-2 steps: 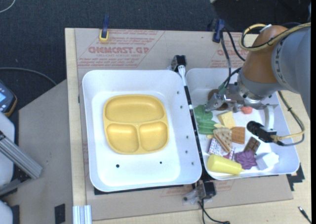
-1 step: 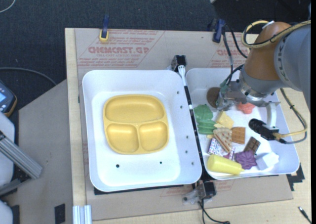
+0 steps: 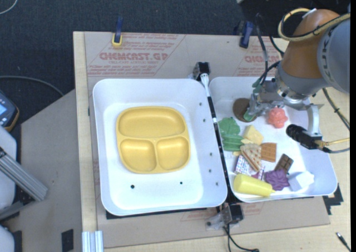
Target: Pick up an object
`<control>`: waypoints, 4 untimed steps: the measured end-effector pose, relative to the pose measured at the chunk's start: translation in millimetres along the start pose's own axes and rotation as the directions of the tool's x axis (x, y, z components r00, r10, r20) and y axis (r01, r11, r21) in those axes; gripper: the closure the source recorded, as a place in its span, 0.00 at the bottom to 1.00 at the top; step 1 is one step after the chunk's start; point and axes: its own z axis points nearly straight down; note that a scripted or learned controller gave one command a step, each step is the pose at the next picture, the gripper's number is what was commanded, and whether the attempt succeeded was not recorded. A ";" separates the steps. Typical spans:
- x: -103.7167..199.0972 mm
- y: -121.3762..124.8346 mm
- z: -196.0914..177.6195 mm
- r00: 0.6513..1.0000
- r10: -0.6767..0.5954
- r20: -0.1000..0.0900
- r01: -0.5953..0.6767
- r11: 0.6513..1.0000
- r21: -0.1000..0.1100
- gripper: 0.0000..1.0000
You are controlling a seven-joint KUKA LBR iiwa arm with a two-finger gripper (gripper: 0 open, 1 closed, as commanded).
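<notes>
My gripper (image 3: 252, 110) is low in the back left part of the right bin (image 3: 320, 156), reaching down from the orange-banded wrist (image 3: 303, 50). It sits right at the edge of a brown round piece (image 3: 240, 108); whether it touches it is unclear. A pink-red lumpy piece (image 3: 276, 117) lies just to its right. In front of it lie a green leafy piece (image 3: 228, 130) and a pale yellow wedge (image 3: 254, 134). Farther forward are a cracker (image 3: 250, 154), a brown waffle square (image 3: 268, 151), a purple cluster (image 3: 276, 178) and a yellow cone shape (image 3: 252, 184).
The left bin (image 3: 105, 112) holds a yellow divided plate (image 3: 151, 138). A black plug with a cable (image 3: 300, 134) hangs over the right bin. A dark chocolate piece (image 3: 284, 162) and a pale grey piece (image 3: 303, 179) lie near the bin's front right.
</notes>
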 end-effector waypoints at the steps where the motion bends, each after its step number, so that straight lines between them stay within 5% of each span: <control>1: 2.8 -6.8 -58.8 1.000 0.000 0.000 0.000 1.000 -0.001 1.00; 2: 2.7 -5.4 -84.5 1.000 0.000 0.000 0.000 1.000 0.000 1.00; 4: 113.4 -55.6 -92.8 1.000 -0.005 -0.005 0.005 1.000 0.010 1.00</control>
